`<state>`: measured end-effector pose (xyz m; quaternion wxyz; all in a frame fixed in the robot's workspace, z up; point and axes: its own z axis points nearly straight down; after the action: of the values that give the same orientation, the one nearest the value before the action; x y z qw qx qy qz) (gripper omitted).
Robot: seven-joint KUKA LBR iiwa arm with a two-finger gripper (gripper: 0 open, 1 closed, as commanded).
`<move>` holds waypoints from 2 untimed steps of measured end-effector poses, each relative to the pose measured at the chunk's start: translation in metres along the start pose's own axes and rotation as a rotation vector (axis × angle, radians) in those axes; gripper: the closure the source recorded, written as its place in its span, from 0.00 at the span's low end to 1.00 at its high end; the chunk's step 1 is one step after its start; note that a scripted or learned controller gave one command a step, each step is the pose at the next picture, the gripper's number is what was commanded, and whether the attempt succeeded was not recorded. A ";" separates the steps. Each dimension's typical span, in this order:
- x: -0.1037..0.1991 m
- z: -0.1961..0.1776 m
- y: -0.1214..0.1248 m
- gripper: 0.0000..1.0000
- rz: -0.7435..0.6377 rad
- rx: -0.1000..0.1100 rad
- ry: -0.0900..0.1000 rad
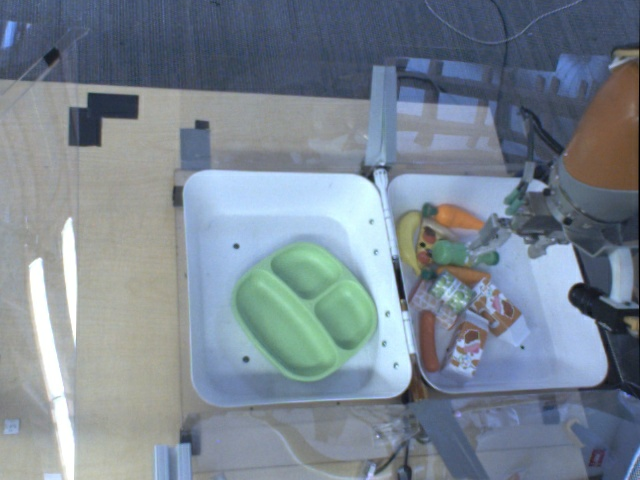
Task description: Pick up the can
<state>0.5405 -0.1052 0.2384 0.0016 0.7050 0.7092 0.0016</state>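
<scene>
The can (pixel 451 291) looks like a small cylinder with a green and white label. It lies on its side in the middle of the pile in the right bin (pixel 560 358). My gripper (pixel 496 230) reaches in from the right and hovers over the upper part of that bin, above and to the right of the can. It is close to a green piece (pixel 479 258) and a carrot (pixel 461 215). Nothing shows in its grasp.
Around the can lie a banana (pixel 407 240), a red sausage (pixel 429 338) and two small cartons (pixel 468 348) (pixel 497 309). The left bin (pixel 210 268) holds a green divided plate (pixel 305 310). A metal divider post (pixel 380 118) stands behind the two bins.
</scene>
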 end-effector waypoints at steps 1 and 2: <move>0.023 0.113 -0.025 0.00 -0.134 -0.010 -0.001; 0.022 0.100 -0.021 1.00 -0.135 -0.019 -0.004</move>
<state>0.5194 -0.0832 0.1387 0.0100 0.6557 0.7549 0.0069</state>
